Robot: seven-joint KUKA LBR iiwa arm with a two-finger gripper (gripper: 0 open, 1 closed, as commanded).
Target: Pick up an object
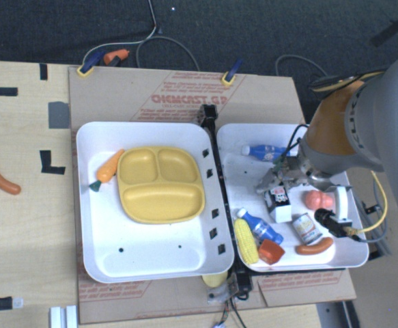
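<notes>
**Gripper low among the clutter in the right bin**

Since the task names no particular object, we take the nearest candidate to be the small white block with a dark label (278, 203), lying near the middle of the right bin (236, 137), just below the gripper (278, 180). The gripper sits low over the bin floor, touching or nearly touching that block; whether it is spread or closed we cannot tell, and we see nothing plainly held.

Around the block lie a pink object (319, 199) toward the bin's right edge, a small jar (306, 228) and a sausage (315, 247) near the bottom right corner, and a blue bottle (260, 226), a corn cob (246, 240) and a red piece (271, 252) along the bottom left. Another blue bottle (265, 153) lies near the top edge.

To do this step well, we would centre on one item alone, close only once it sits squarely in the grasp, and lift straight up so that the neighbours stay put; the crowding makes a double catch or a slip likely.

The arm (335, 132) reaches in from the right, its orange band above the wrist, bent downward into the bin.

The left bin (144, 268) carries a yellow divided plate (161, 184) and a carrot (107, 169) at its left edge.
</notes>
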